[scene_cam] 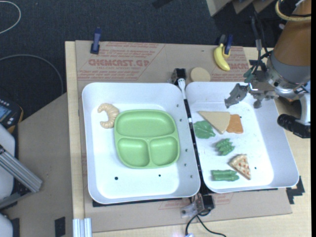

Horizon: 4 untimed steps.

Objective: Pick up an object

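My gripper (245, 99) hangs open over the back of the right bin (281, 152), with nothing between its fingers. Just below and left of it lie a tan bread wedge (216, 120) and an orange piece (235, 124). Further forward in the same bin are a green leafy piece (204, 129), a small green cluster (224, 146), a pizza slice (241, 165) and a green bean bundle (224, 175). The left bin (98, 181) holds a green divided plate (147, 138) and a croissant (107, 115).
A banana (221, 58) and a round tan disc (200, 74) lie on the cardboard behind the bins. A black divider (190, 127) runs between the two bins. The arm's grey body with its orange band (296, 38) rises at the right.
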Available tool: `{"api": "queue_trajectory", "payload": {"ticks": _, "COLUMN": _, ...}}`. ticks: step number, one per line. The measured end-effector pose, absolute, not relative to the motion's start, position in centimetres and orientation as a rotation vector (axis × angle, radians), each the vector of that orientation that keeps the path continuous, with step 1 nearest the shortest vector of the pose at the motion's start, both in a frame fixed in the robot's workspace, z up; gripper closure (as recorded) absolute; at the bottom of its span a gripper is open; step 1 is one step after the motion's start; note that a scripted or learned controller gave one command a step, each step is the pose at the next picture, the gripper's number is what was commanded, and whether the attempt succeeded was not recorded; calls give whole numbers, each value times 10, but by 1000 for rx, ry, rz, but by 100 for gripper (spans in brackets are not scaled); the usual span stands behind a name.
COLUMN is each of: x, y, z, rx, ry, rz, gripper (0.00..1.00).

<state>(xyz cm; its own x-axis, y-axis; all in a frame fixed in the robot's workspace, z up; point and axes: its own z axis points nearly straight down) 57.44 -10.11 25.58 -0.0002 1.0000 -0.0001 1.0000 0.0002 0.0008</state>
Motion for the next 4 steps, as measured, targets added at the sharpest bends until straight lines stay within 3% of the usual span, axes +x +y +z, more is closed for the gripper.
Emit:
{"api": "queue_trajectory", "payload": {"ticks": 1, "x": 575, "y": -101, "z": 267, "rx": 2218, "ry": 2220, "rz": 4, "gripper": 100}}
{"api": "queue_trajectory", "payload": {"ticks": 2, "x": 536, "y": -49, "z": 227, "rx": 2223, "ry": 2228, "rz": -5, "gripper": 100}}
{"api": "queue_trajectory", "payload": {"ticks": 3, "x": 504, "y": 12, "z": 276, "rx": 2214, "ry": 2227, "rz": 5, "gripper": 100}}
{"api": "queue_trajectory", "payload": {"ticks": 4, "x": 479, "y": 27, "z": 321, "rx": 2219, "ry": 2222, "rz": 2, "gripper": 100}}
